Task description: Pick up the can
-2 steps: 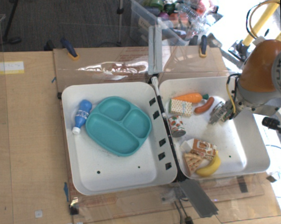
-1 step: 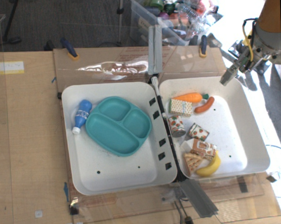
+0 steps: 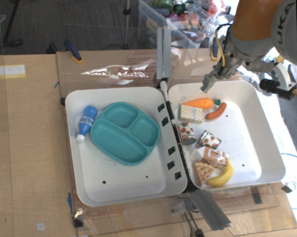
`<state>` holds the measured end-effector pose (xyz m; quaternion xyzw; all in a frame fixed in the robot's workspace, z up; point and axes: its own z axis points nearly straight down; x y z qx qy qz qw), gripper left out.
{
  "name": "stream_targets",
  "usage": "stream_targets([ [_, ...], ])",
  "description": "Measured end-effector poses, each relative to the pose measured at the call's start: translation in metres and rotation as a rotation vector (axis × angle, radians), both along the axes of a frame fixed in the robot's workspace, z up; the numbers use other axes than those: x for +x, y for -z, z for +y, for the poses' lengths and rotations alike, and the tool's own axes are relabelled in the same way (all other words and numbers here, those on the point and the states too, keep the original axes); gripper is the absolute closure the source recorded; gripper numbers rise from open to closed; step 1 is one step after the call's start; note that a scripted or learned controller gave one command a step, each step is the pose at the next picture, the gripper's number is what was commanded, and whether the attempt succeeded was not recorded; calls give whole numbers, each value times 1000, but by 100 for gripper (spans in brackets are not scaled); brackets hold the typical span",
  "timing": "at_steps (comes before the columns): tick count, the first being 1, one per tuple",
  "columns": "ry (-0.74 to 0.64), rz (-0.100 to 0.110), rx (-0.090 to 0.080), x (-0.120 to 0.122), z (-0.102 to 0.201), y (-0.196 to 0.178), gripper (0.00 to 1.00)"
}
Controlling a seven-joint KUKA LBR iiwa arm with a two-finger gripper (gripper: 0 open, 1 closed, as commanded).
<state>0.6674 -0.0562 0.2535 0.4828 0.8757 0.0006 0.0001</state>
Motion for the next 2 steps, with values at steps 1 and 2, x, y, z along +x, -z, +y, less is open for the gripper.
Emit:
stream_targets([
  [1, -684, -4, -3, -14, -123, 23, 100],
  [2, -461, -3, -3, -107, -169, 121, 100],
])
